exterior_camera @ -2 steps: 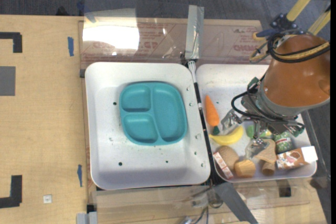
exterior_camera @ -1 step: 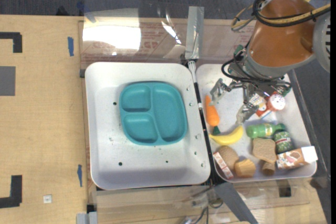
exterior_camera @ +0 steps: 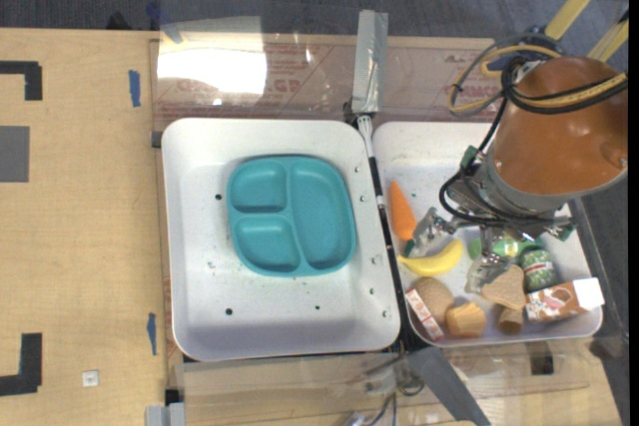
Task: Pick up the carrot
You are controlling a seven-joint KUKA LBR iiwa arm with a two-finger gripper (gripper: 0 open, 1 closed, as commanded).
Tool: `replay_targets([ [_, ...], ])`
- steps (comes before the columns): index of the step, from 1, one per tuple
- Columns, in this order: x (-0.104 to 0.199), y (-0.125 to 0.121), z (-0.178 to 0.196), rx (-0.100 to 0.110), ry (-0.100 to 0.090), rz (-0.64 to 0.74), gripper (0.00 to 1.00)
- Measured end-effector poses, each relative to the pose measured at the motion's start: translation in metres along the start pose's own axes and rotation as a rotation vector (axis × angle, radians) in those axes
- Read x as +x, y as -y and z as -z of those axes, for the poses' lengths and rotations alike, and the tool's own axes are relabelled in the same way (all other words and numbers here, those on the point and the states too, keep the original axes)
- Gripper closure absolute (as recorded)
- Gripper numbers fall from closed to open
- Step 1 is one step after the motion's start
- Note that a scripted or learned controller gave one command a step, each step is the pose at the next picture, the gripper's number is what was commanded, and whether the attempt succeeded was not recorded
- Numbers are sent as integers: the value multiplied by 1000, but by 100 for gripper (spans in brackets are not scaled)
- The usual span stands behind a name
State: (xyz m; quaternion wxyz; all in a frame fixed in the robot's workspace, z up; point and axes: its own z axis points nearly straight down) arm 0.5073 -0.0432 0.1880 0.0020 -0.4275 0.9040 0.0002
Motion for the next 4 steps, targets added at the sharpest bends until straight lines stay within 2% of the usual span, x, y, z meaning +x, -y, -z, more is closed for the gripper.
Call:
replay_targets([
  [1,-45,9,-3,2,4,-523,0],
  [2,8,63,-94,2,2,-375,0],
  [3,-46,171,-100,2,1,-435,0],
  [4,-49,173,-85,11,16,-439,100],
])
